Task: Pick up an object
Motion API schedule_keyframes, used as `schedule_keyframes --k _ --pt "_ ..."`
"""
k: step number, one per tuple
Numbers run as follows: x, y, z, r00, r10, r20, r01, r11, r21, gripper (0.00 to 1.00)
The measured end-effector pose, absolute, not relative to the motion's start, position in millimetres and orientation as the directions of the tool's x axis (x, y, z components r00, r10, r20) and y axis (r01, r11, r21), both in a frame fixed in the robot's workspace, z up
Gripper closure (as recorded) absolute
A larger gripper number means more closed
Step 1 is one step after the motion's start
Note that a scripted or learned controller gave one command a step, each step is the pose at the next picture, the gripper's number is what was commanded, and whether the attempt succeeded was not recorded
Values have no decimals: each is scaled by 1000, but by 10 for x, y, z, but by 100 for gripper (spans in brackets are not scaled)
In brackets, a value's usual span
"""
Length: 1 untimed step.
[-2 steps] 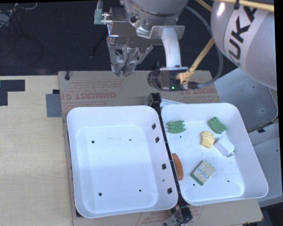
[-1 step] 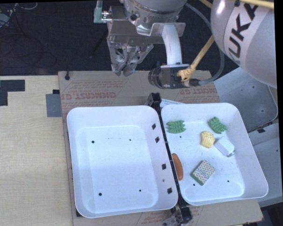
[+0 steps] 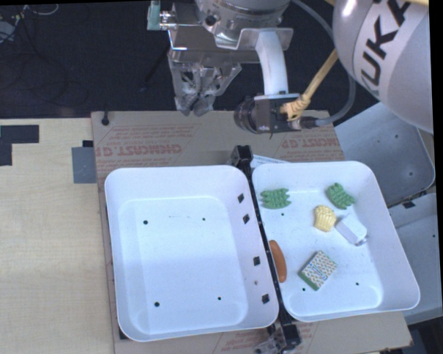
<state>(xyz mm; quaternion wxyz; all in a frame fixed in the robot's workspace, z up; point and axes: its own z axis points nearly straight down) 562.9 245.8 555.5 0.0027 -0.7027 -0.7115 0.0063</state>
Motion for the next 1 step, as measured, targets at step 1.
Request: schedule_keyframes --k 1 --pt "5627 2468 5646 -17 1000 -6 1000 17 -17 100"
